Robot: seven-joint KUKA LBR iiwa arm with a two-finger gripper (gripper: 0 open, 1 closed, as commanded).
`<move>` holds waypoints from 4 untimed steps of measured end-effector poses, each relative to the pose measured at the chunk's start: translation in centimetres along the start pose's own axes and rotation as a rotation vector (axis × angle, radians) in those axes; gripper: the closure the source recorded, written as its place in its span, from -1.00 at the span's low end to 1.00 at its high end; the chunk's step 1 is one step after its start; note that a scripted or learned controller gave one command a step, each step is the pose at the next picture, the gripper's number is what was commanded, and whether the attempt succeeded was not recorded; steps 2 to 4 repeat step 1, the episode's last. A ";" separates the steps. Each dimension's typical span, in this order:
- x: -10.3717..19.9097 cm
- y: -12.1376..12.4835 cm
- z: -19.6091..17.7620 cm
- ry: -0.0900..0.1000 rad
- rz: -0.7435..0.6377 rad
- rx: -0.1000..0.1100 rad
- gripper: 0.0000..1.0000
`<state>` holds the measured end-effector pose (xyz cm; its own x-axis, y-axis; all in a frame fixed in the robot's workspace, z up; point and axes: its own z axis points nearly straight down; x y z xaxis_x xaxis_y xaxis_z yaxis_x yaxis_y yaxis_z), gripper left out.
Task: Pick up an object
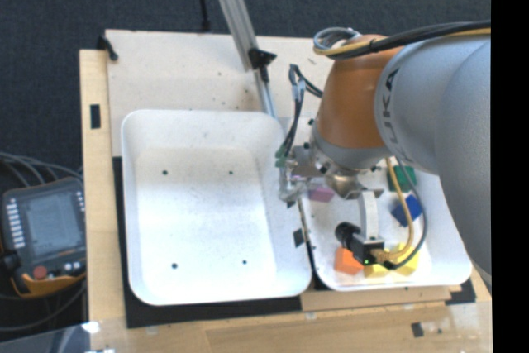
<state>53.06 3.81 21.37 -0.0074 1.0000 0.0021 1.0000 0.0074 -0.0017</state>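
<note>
Gripper [357,193]: low over the right bin [450,256], tucked under the wrist. We cannot tell whether it is open or closed, and we see nothing held in it.
Why it sits there: every loose thing lies in this bin, so we judge the arm [430,103] is placed to reach down among them.
Nearest candidate: pink piece [319,194], just beside the gripper toward the inner wall and partly hidden by it.
Front corner: orange piece [345,261] with yellow piece [407,262] close by, both near the front rim.
Under the arm: blue piece [402,213], and green piece [404,177] behind it. Both are partly covered, so we make out no shape.
Count, right bin: one pink, one orange, one yellow, one blue and one green, so five that we can see. More may lie beneath the arm.
Count, left bin [140,136]: no loose thing, only four dark dots [165,173] on its floor.
Bins: two, touching along their inner walls on the bench [165,70].
Task status, our judgement: pick not yet made.
</note>
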 end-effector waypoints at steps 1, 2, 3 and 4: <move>6.1 -0.6 -0.9 0.000 -0.001 -0.002 1.00; 6.1 -0.6 -0.9 0.000 -0.001 -0.002 1.00; 6.1 -0.6 -0.9 0.000 -0.001 -0.002 1.00; 6.1 -0.6 -0.9 0.000 -0.001 -0.002 1.00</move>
